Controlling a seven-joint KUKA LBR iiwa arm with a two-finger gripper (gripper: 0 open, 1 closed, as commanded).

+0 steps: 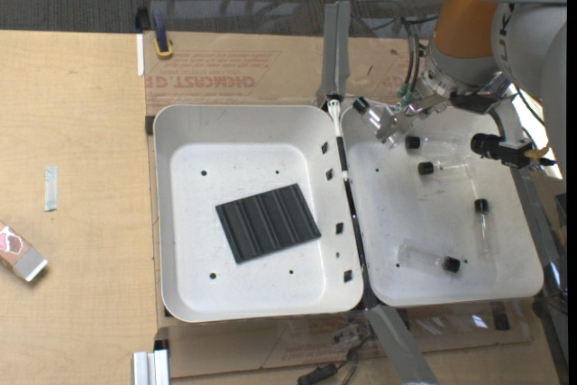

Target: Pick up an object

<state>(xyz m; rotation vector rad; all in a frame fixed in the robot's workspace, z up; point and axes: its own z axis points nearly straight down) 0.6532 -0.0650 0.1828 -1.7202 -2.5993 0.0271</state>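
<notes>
Hovering at the right bin's (505,288) back-left corner, the gripper (389,129) — finger state indiscernible — needed centring over one clear vial (441,167) before descending.

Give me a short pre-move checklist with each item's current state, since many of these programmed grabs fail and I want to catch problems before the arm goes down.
1. Targets in reach: small clear vials with black caps lie in the right white bin. Ok.
2. Other option: a dark grey ribbed rectangular panel lies flat in the left white bin. Ok.
3. Gripper position: the two-finger gripper sits over the right bin's upper left corner, near the divider. Ok.
4. Gripper carrying anything: cannot tell.
5. Spacing of vials: they lie apart from each other. Ok.
6. Clear vial bodies are faint against the white bin. Not ok.
</notes>
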